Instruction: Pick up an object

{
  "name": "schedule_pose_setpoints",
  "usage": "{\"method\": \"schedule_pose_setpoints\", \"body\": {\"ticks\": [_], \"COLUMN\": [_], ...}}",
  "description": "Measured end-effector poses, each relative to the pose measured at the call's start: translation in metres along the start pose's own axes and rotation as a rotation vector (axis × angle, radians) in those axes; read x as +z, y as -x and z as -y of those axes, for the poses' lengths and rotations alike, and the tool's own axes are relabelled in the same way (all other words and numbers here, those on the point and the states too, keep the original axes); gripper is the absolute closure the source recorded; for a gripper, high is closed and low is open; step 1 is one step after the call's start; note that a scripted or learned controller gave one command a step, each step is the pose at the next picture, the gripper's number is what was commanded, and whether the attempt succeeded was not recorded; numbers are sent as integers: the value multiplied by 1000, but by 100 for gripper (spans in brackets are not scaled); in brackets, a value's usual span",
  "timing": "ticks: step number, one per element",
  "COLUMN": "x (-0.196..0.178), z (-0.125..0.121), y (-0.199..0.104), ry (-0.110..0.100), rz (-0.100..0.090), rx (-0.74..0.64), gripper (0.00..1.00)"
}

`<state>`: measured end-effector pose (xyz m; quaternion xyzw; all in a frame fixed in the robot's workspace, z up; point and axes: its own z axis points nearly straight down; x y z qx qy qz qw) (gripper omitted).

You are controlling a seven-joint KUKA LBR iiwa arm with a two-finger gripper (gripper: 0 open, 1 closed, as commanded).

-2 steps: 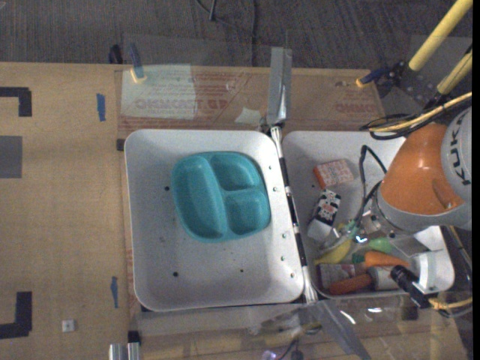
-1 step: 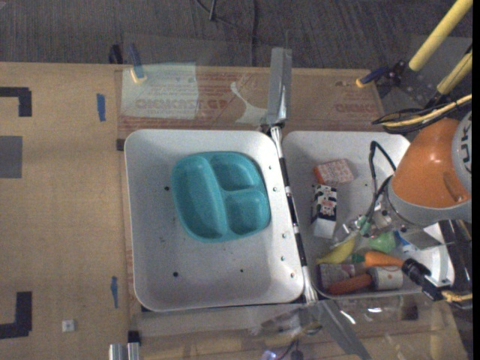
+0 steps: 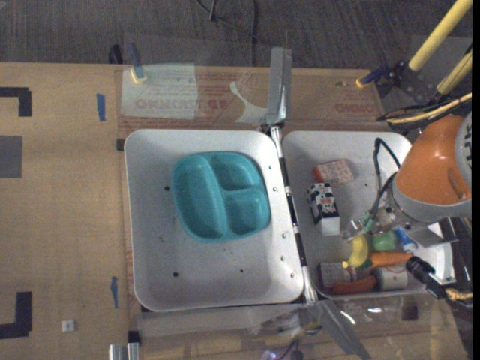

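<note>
**Clerk:** Banana (image 3: 359, 251), yellow, toy. Lies in the right bin (image 3: 300, 193), lower middle, at the edge of a huddle of small things. Its long axis runs up and down the view, tilted a little.

**Checker:** And the claw?

**Clerk:** Claw (image 3: 373, 227), at the end of the grey and orange arm (image 3: 429, 175) that reaches in from the right. It hangs just above and to the right of the banana's upper end, very near it. How wide it stands and whether it has hold of anything cannot be told; the wrist covers it.

**Checker:** Neighbours?

**Clerk:** Green piece (image 3: 384, 241) just right of the banana. Orange carrot (image 3: 390, 259) below that, lying crosswise. Red sausage (image 3: 355, 284) along the bin's near wall. Black-and-white carton (image 3: 323, 203) to the upper left, pink packet (image 3: 334, 172) above it. Teal divided plate (image 3: 222, 194) alone in the left bin (image 3: 150, 276).

**Checker:** Judgement on the move?

**Clerk:** Banana lies down-left of the claw; a short drop that way would likely meet it, closing across its narrow width. The crowding green piece may get nipped instead.
</note>
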<state>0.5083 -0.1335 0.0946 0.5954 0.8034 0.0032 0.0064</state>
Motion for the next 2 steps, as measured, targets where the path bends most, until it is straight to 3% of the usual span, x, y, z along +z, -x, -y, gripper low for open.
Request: {"method": "schedule_pose_setpoints", "body": {"ticks": [1, 2], "x": [-146, -151], "z": [-34, -56], "y": [-77, -48], "ry": [-12, -9], "rz": [-6, -3], "rx": [42, -22], "gripper": [100, 100]}}
